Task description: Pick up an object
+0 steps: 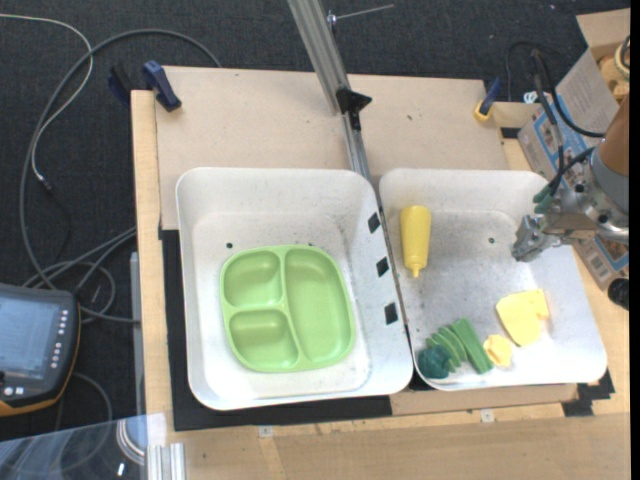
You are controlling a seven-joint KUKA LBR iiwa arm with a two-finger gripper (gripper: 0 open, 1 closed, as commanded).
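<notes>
Gripper [528, 246] at the right bin's [470, 193] far right rim; finger opening cannot be told, and nothing shows between them. Bench carries 2 white bins. Left bin [270, 193]: 1 green 3-compartment plate [288, 308]. Right bin: yellow bottle [415, 238] near the left wall; green toy [455, 350], pale yellow piece [524, 316] and small yellow piece [498, 350] along the near edge. No legible writing.

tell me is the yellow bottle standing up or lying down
Lying down. The yellow bottle rests on its side on the right bin's floor, its full length showing from above, narrow end toward the bin's front.
</notes>
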